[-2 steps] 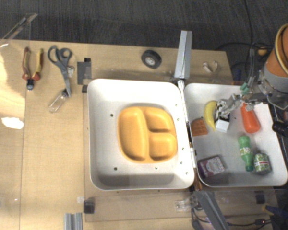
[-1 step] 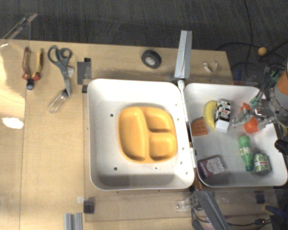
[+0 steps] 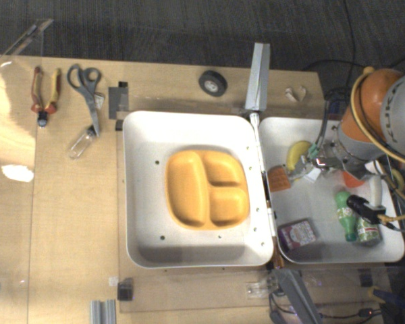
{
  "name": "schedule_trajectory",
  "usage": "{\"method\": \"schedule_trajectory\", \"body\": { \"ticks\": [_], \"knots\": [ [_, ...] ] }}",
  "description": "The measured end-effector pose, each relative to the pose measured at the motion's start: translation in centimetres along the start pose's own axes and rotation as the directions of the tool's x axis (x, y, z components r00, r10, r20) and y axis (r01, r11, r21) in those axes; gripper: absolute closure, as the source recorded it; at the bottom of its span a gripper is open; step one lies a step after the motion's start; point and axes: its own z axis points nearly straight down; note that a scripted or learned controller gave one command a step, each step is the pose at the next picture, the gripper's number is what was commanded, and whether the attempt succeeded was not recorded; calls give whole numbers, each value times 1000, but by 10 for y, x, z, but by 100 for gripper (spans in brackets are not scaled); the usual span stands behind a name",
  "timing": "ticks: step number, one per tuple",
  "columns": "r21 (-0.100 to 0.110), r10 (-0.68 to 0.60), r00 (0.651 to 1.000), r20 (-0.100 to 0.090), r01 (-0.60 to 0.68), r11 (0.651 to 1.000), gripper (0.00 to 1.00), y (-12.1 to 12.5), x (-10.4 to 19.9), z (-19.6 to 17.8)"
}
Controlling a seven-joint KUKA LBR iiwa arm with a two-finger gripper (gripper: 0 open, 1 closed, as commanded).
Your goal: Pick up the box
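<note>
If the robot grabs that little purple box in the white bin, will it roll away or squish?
The small purple box lies flat, with flat faces, so it probably won't roll. It looks like thin printed cardboard, so it is likely light and might dent under a hard squeeze. It sits close to the right white bin's front wall, so a push could wedge it there.

Light wooden bench (image 3: pixel 67 201), glare patch at left; dark grey carpet floor (image 3: pixel 155 12) beyond.

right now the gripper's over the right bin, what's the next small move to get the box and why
Probably shift the gripper toward the bin's near edge, over the small purple box. It now sits up by the banana, well away from the box, which lies flat near the right bin's front left corner.
</note>
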Motion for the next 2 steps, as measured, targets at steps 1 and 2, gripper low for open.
{"method": "schedule_trajectory", "body": {
  "ticks": [1,2],
  "knots": [
    [17,8,1000,-2,-8,1000,0,64,-63,4],
    [4,-43,999,-2,43,999,0,5,42,-16]
  ]
}}
